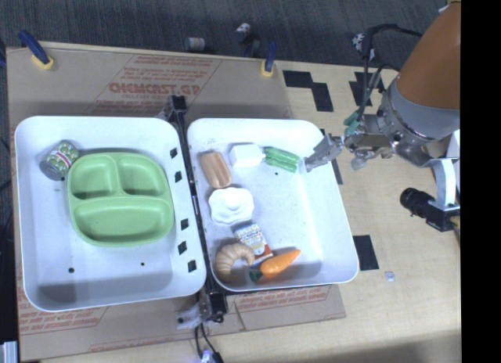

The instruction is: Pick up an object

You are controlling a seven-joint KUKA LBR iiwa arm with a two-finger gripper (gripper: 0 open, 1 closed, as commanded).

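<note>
Over right bin point(337, 221) rim, hand point(319, 154), beside green object point(280, 159)

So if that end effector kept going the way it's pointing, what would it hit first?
Probably the green object in the right bin; the end effector points left toward it. Its height above the bin is unclear.

Small food toys point(232, 204) (carrot, croissant) fill right bin point(333, 221).

Left shallow white bin point(31, 275) holds green sectioned plastic tray point(120, 197) — small round tin can point(59, 158) at its 10 o'clock. Right shallow white bin point(333, 221): tan bread roll point(215, 168) at 10 o'clock, white scalloped dish point(231, 204) centre, orange toy carrot point(278, 264) at 6 o'clock — brown croissant point(232, 256) just left of it.
</note>
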